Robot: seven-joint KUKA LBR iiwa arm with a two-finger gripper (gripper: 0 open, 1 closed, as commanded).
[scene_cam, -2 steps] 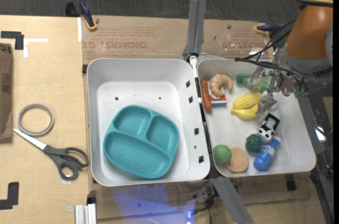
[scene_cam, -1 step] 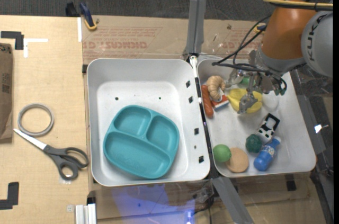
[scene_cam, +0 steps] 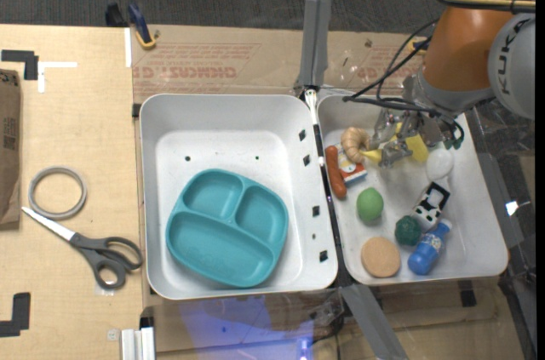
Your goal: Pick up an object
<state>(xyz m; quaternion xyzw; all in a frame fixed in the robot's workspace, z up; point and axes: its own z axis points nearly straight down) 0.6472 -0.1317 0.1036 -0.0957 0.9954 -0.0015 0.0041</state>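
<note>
White plastic bins sit side by side on the counter (scene_cam: 77, 94). In the far part of the right bin (scene_cam: 485, 265) the claw (scene_cam: 393, 141) hangs low among small toys; whether it is wide or narrow cannot be told. A yellow block (scene_cam: 416, 148) lies just right of it and a tan curved toy (scene_cam: 353, 143) just left. Nearer lie a red sausage toy (scene_cam: 336, 172), a green ball (scene_cam: 370, 204), a tan disc (scene_cam: 381, 256) and a blue bottle (scene_cam: 426, 252). A teal divided plate (scene_cam: 227, 227) lies in the left bin (scene_cam: 162, 128). Scissors (scene_cam: 89, 246) rest far left.
</note>
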